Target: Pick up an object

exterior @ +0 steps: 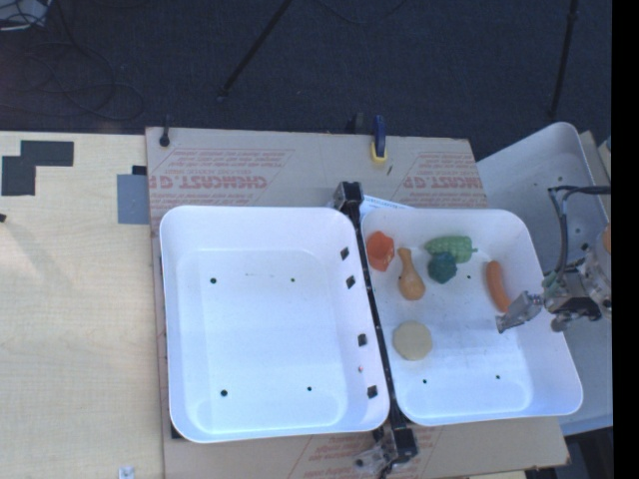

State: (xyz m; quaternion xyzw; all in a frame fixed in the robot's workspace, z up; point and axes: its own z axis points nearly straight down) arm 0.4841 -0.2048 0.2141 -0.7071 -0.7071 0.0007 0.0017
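Observation:
The right bin [544, 392] holds several small objects: a red-orange lump [379, 250], a tan gourd-shaped piece [410, 275], a green piece [448, 244] with a dark teal piece [441, 267] touching it, an orange carrot-like stick [496, 284] and a beige round disc [412, 340]. My gripper [545, 313] hangs over that bin's right rim, just right of and below the orange stick. It looks open, and nothing sits between its fingers.
The left bin [185, 387] lies beside the right one, with black clips [351, 282] along the shared wall. Both rest on a cardboard sheet [250, 173]. A blue-and-yellow clamp [378, 140] stands at the cardboard's back edge. A grey platform [544, 168] lies at the right.

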